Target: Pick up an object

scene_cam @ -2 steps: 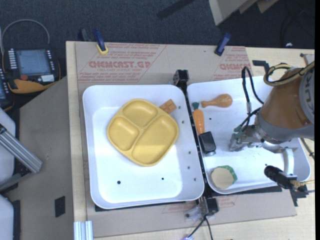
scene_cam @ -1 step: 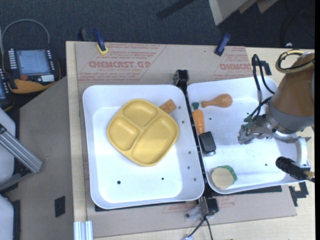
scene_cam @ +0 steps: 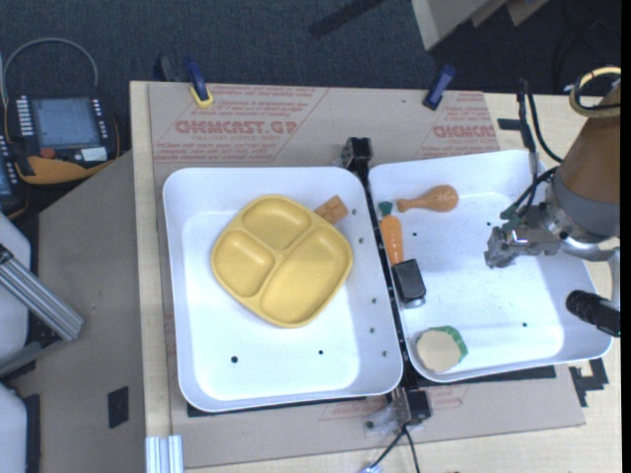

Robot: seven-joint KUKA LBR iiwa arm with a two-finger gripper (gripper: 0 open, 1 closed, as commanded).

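My gripper (scene_cam: 500,251) hangs over the right side of the right bin (scene_cam: 493,313), with nothing seen between its fingers. An orange carrot (scene_cam: 391,237) lies along that bin's left wall. Just below the carrot sits a black block (scene_cam: 408,280). A tan pear-shaped piece (scene_cam: 428,200) rests near the bin's far left corner. At the near left corner lies a round pale disc with a green rim (scene_cam: 440,349). All of these lie well to the left of the gripper.
The left bin (scene_cam: 256,363) holds a yellow divided plate (scene_cam: 282,259) with a small brown block (scene_cam: 331,208) at its far right edge. A black clamp (scene_cam: 357,153) stands between the bins at the back. The bare floor of the right bin spreads under the gripper.
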